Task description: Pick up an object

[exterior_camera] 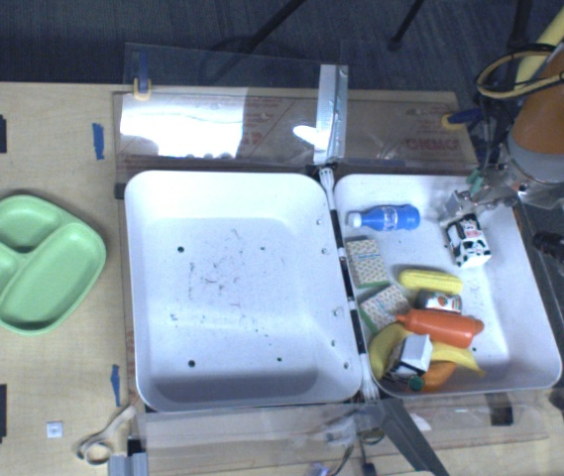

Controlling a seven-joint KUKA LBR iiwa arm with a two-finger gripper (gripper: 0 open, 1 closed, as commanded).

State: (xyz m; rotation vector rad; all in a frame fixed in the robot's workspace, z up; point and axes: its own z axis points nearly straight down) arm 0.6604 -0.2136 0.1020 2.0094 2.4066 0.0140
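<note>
Two white bins sit side by side on the bench. The left bin (227, 286) fills the middle of the frame. The right bin (519, 310) is at the right, and all the small things lie in it.

At the top of the right bin lies one blue bottle (386, 218) on its side, with a white cap at its left end. To its right is one small black and white toy (469, 243), maybe a cow. Below the bottle lie two flat checked cards (373, 281), one above the other, close to the wall between the bins. Beside them is one yellow corn (430, 282). Under that lies one orange carrot (442, 326) with a white tag, and it rests across a yellow banana (393, 345). A small black and white box (412, 355) sits on the banana, near the bottom of the bin. These things are piled close and touch each other.

The gripper (463, 204) is in the upper right of the frame, at the top of the right bin, just above the toy and right of the bottle. I cannot tell if its fingers are apart or together. Nothing shows between them.

One green tray (29, 262) with three parts sits at the far left on the wood. A clear sheet (232, 117) stands behind the left bin.
</note>
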